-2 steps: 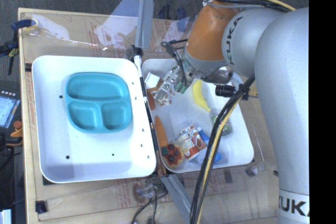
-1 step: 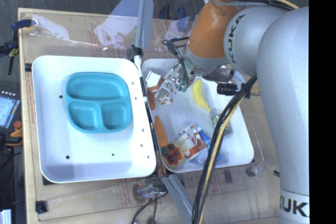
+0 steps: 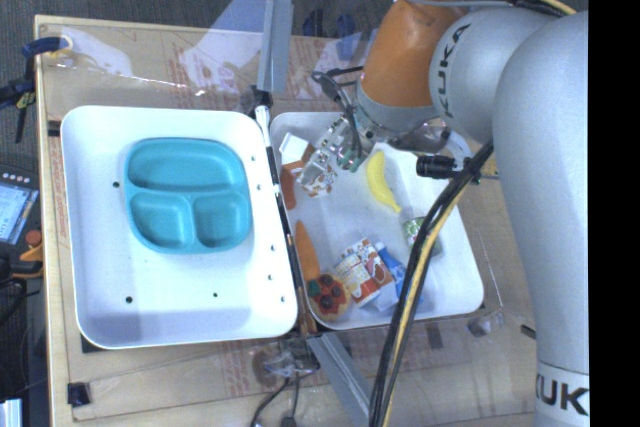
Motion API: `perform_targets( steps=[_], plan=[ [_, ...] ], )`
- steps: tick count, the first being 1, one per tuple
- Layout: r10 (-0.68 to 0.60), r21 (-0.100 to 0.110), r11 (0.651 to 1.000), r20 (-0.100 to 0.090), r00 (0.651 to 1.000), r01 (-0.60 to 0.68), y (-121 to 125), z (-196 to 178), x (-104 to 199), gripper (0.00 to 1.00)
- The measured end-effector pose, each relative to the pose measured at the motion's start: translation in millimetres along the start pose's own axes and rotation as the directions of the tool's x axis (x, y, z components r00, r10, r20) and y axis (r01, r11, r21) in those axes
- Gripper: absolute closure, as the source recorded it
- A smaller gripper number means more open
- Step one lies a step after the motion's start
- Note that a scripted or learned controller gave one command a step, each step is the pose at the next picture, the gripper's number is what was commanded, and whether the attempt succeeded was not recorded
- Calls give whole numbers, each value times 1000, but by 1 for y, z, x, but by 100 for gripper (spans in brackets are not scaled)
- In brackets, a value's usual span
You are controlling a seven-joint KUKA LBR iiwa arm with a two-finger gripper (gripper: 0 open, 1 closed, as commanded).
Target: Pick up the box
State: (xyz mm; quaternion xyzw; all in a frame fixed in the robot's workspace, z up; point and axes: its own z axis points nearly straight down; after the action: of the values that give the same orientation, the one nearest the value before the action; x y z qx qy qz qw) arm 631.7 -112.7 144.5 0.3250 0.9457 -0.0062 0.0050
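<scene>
The box (image 3: pixel 362 273), a small printed carton in red and white, lies flat near the front of the right bin (image 3: pixel 458 287), its long axis slanting from the front left to the back right. A black cable (image 3: pixel 420 255) crosses just to its right and hides part of what lies there. Touching its front-left end is a dark, round-spotted item (image 3: pixel 326 295), hard to make out. An orange carrot-like piece (image 3: pixel 306 253) lies by the bin's left wall. A banana (image 3: pixel 380 181) rests farther back. The tool (image 3: pixel 322 167) hovers over the bin's back left; whether it is spread or pressed together cannot be told. A blue divided tray (image 3: pixel 188 191) sits in the left bin (image 3: pixel 100 305) on the worktop (image 3: pixel 150 65).
</scene>
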Motion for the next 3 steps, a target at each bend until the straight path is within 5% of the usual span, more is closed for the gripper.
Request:
perform_targets(
  steps=[3],
  plan=[
    [-10,1,1000,2,1000,10,1,-27,-1,100]
  ],
)
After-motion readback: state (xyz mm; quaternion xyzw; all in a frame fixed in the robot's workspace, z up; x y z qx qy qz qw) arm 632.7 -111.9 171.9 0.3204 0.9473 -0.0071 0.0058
